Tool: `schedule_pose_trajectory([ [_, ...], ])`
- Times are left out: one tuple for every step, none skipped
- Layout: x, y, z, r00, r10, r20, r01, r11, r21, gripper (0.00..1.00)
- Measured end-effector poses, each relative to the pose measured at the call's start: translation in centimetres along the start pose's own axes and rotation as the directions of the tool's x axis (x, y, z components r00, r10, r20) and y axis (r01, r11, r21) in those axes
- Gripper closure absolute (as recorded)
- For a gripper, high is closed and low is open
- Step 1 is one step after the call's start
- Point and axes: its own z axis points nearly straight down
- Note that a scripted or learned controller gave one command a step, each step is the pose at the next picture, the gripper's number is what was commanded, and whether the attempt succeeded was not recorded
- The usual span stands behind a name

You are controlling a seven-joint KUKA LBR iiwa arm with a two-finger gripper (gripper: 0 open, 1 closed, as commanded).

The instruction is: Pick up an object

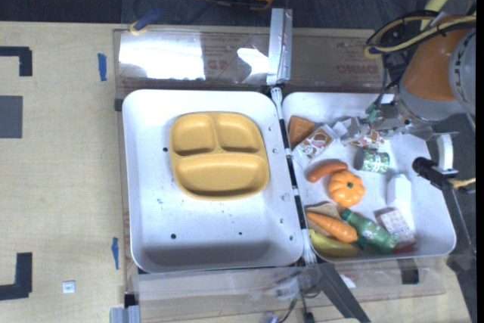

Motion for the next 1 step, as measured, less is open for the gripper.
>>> schedule_pose_trajectory([
  [0.99, -0.36, -0.04, 1.0, 0.02, 0.006, -0.02, 1.0, 0.001, 0.0],
])
